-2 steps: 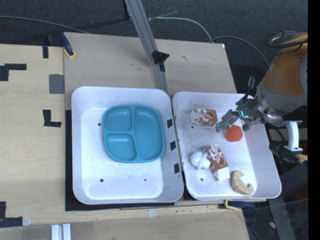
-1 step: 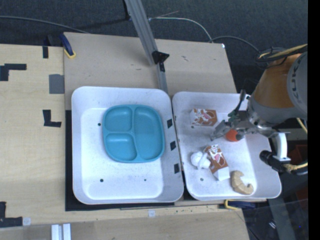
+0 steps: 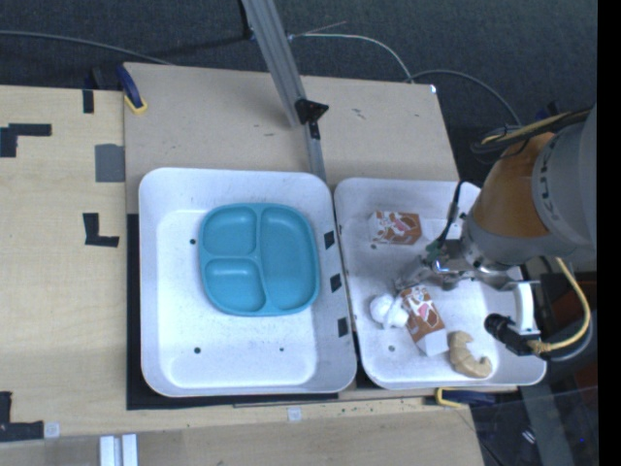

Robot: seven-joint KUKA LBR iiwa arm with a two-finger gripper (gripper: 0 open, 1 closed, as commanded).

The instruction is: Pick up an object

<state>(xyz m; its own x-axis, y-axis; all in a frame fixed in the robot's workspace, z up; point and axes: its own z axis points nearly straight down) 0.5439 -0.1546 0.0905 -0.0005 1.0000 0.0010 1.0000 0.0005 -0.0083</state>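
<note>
The right bin (image 3: 388, 362) holds a brown-and-white snack packet (image 3: 395, 227) near its far side, a second similar packet (image 3: 424, 316) toward the front, a small white lump (image 3: 382, 310) beside it, and a tan croissant-shaped piece (image 3: 471, 356) at the front right. My gripper (image 3: 427, 272) hangs low over the middle of this bin, just above the front packet's upper end. The arm's grey wrist and orange band (image 3: 509, 202) come in from the right and hide the bin's right side.
The left bin (image 3: 170, 357) holds a teal divided plate (image 3: 260, 258). A grey metal pole (image 3: 277, 47) slants down from the top to the bins' far edge. Cables (image 3: 572, 318) loop at the right. Bare bin floor lies in front of the plate.
</note>
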